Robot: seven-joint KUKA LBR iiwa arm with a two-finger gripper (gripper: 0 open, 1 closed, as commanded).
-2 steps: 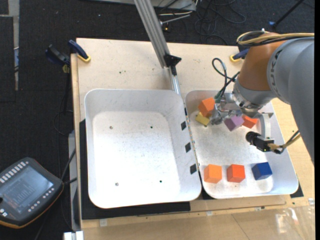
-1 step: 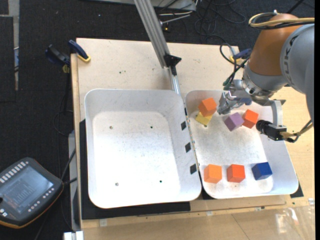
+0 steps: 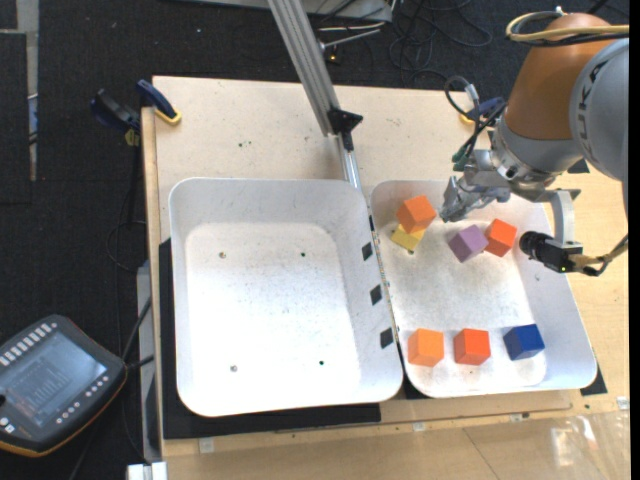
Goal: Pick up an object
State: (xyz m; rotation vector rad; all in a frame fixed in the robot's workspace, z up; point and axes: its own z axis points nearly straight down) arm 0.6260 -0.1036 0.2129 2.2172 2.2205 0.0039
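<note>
The arm's grey side reads "KUKA". Its pincer (image 3: 455, 206) hangs over the right bin (image 3: 560, 308), near an orange block (image 3: 417, 212) and a purple block (image 3: 466, 242).

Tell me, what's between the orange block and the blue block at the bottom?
A red-orange block sits between the orange block and the blue block, seen in the camera view.
</note>
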